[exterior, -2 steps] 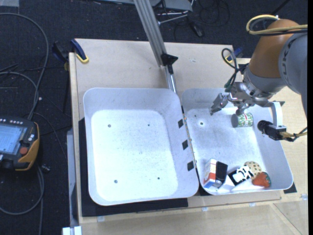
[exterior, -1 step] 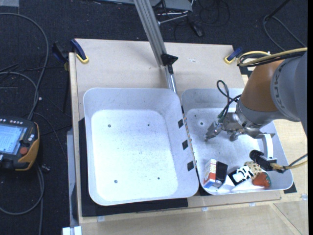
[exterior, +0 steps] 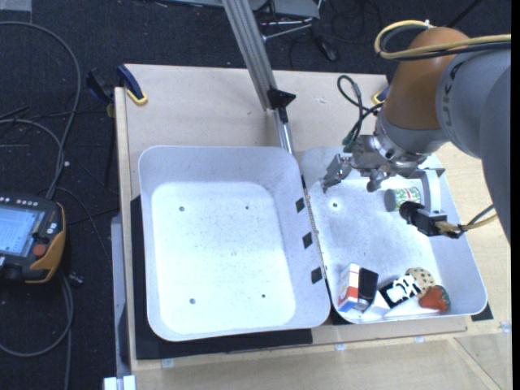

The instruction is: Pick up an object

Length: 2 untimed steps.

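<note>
- gripper poised over the upper part of the right bin, fingers spread apart with nothing between them.
- candidates for picking all inside the right bin, none in hand.
- can lying on its side just right of the gripper, near the bin's upper right; white and green label, writing too small to read.
- probably light and stiff, smooth and apt to roll; best taken across the round body, fingers square to its long axis.
- carton standing at the bin's lower edge, well below the gripper; white with red and blue, lettering not legible.
- likely light card, firm enough, flat faces good for a pinch across the narrow sides.
- black box touching the carton's right side; crowding makes a clean pinch harder.
- black-and-white piece further right along the same edge, kind unclear.
- spotted round thing and red berry at the lower right corner, close together; berry probably small, rounded, prone to slip.
- can judged the nearest, easiest target.
- left bin beside the right bin, well away from all of these.
</note>
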Motion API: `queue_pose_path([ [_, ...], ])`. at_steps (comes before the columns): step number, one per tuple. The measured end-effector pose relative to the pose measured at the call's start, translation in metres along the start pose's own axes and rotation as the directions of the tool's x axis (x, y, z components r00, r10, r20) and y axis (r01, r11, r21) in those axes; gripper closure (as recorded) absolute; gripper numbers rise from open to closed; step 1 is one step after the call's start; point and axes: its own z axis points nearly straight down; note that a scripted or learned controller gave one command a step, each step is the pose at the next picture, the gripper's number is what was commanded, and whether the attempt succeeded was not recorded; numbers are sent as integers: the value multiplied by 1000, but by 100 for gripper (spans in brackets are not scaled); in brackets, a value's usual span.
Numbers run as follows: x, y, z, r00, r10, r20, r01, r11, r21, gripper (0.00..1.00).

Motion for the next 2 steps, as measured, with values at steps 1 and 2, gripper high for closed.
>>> queue_pose_path([
  [1, -36, -49, 89, 1000, 9, 1, -9, 1000, 15, 0],
  [2, 2, -46, -1, 1000, 2, 1, -2, 1000, 0, 0],
])
